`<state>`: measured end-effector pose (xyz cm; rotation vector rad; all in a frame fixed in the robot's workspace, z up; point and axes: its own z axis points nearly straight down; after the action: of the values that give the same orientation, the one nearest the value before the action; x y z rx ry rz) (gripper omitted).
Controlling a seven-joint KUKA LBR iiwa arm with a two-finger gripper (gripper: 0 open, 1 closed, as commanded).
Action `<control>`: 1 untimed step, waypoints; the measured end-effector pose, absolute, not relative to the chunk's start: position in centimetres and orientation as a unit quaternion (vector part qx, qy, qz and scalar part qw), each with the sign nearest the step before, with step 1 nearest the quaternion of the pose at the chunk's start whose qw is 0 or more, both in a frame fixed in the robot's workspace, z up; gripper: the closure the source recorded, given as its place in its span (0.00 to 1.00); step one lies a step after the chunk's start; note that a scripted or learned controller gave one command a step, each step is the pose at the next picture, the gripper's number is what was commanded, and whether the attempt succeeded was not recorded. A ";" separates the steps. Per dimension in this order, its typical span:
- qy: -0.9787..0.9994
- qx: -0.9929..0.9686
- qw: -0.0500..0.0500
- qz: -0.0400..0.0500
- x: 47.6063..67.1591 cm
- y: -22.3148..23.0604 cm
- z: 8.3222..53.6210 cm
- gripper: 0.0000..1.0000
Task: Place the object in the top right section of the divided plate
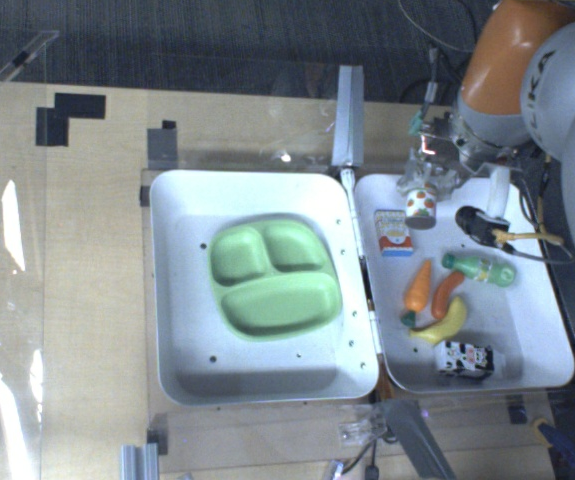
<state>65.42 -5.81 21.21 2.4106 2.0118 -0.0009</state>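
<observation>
1. Pale wooden bench (67, 298) spreads under both bins, with dark carpet behind it.
2. At the left we see the white left bin (172, 368). A green divided plate (272, 273) lies in its middle, two small sections on the far side and one long section on the near side.
3. Next comes the right bin (552, 363). Along its left side a small printed carton (395, 235) lies above an orange carrot (419, 285).
4. A small white can with red and green print (420, 206), which we take for the task's object, sits in this bin's far left part, just beside the carton.
5. The gripper (422, 183) hangs right over that can. We cannot tell whether it is released or clenched on it.
6. Further right lie a yellow banana (445, 323), a red chili (448, 288) touching it, a black-and-white patterned block (465, 359) and a green bottle (479, 268).
7. At the far right the grey arm (567, 78) reaches in.
</observation>
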 end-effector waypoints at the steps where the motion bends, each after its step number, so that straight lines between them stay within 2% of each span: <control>1: 0.619 0.786 -0.001 -0.001 60.8 1.5 18.3 1.00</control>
<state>60.78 1.54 18.28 2.4696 1.9446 -0.0023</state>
